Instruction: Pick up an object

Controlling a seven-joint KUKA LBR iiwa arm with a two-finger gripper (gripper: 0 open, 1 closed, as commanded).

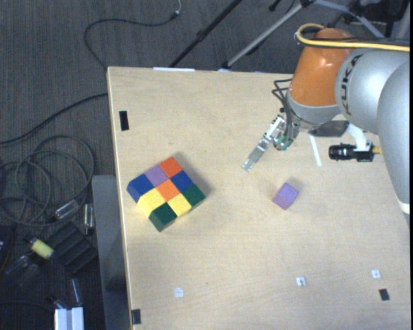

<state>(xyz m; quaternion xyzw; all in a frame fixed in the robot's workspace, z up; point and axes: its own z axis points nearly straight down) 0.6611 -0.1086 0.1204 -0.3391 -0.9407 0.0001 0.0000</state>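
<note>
A small purple cube (286, 195) lies on the pale wooden bench top (227, 267), right of centre. A larger block of coloured cubes (166, 192), orange, blue, purple, yellow and green, sits at the left. My gripper (259, 152) hangs from the orange-banded wrist (320, 74) at the upper right, slanting down to the left. It is up and to the left of the purple cube, apart from it, and well to the right of the coloured block. Nothing shows in it.
The grey arm (382, 108) covers the bench's upper right corner. A short white strip (316, 155) lies by the wrist. Small black and white markers (124, 120) dot the bench. Cables and clutter (41, 184) lie on the floor off the left edge.
</note>
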